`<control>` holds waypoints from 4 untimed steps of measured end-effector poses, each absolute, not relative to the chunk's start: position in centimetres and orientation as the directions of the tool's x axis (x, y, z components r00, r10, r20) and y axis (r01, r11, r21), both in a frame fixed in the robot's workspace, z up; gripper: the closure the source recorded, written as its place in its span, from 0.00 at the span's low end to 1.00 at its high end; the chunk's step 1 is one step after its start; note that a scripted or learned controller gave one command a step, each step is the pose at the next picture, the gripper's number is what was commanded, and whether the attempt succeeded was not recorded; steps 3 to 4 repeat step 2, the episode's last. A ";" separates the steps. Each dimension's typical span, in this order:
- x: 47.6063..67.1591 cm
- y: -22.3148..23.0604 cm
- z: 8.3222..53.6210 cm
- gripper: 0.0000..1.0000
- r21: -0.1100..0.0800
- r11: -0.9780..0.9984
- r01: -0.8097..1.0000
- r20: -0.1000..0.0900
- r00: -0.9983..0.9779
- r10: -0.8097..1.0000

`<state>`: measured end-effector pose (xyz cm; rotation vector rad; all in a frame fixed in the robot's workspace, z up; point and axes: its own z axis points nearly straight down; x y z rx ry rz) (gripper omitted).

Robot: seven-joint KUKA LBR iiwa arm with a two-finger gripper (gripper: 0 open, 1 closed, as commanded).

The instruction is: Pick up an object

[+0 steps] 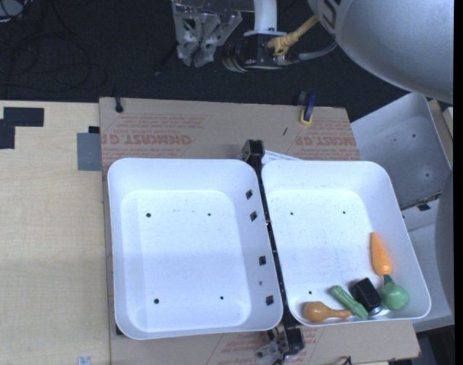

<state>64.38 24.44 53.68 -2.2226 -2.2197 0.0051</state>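
While the gripper hangs high at the top of the view, over dark floor beyond the bench, its metal fingers point down and stand a little apart with nothing between them.

Left to right:

- Left bin: white, shallow, well below the gripper and slightly to its left. Bare floor with a few small dark dots.
- Black clips along the seam where the two bins meet, below the gripper and just to its right.
- Right bin: below and to the right of the gripper. All objects crowd its near right corner, the spot farthest from the gripper.
- Orange gourd-shaped piece: lying flat by the near wall, leftmost of the cluster.
- Green stick-like piece: tilted, touching the gourd-shaped piece's narrow end.
- Black block: just right of the green stick, touching it.
- Orange carrot: against the right wall, lengthwise along it, a little nearer the gripper than the others.
- Green round piece: beside the black block, in the corner itself.

Arm: large grey body to the gripper's right, upper right corner of the view.
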 end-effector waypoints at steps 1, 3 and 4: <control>64.4 24.4 53.7 1.00 -0.003 -0.001 1.000 -0.002 0.001 1.000; 64.4 24.4 53.7 1.00 -0.003 -0.002 1.000 -0.002 0.002 1.000; 64.4 24.4 53.7 1.00 -0.003 -0.002 1.000 -0.002 0.002 1.000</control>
